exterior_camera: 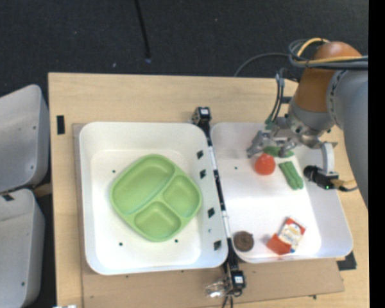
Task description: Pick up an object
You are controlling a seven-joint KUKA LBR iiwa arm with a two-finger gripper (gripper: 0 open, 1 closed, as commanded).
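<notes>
Robot gripper hovers in the right bin, directly above a red ball; its grip cannot be made out. A green divided plate sits in the left bin

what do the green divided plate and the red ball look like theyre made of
Green divided plate: likely molded plastic, going by its uniform pale green color, soft sheen and rounded compartment edges. Red ball: smooth and evenly red, perhaps plastic or rubber; too small to tell which.
</notes>
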